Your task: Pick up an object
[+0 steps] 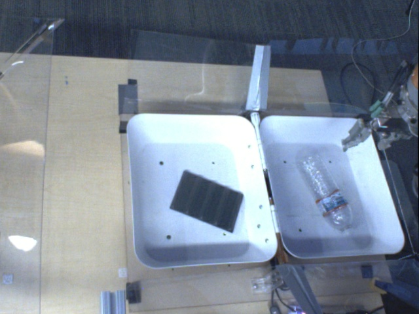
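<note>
A clear plastic bottle (325, 190) with a red and blue label lies on its side in the right bin (386, 241), slanting from the upper left to the lower right. A dark ribbed rectangular pad (207, 201) lies flat in the left bin (141, 175). My gripper (354, 136) hovers over the far right corner of the right bin, above and to the right of the bottle and apart from it. Nothing shows in its grasp.
A metal upright bar (258, 78) stands behind the seam between the two bins. Cables (366, 77) hang at the back right. The wooden bench (65, 175) stretches bare to the left of the bins, under a clear panel.
</note>
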You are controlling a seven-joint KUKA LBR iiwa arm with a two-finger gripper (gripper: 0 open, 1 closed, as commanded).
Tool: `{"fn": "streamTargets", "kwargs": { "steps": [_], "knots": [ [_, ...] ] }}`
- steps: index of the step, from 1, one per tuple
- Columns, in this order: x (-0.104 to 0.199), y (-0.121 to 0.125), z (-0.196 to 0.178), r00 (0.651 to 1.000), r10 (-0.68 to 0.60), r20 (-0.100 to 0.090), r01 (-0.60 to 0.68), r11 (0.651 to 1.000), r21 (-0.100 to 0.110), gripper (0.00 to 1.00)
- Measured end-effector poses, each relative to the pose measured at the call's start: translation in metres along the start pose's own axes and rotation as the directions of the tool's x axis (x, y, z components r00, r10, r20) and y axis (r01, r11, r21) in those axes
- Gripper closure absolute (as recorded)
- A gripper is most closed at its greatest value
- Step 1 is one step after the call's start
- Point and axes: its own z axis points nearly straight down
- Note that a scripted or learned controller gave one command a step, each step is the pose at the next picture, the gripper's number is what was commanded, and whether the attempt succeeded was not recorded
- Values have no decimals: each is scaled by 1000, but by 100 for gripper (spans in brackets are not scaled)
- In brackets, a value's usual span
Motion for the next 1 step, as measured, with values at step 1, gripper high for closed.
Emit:
{"fn": "streamTargets", "kwargs": {
  "steps": [1],
  "knots": [
    [2,71,22,999,-50,1,50,999,-1,0]
  ]
}}
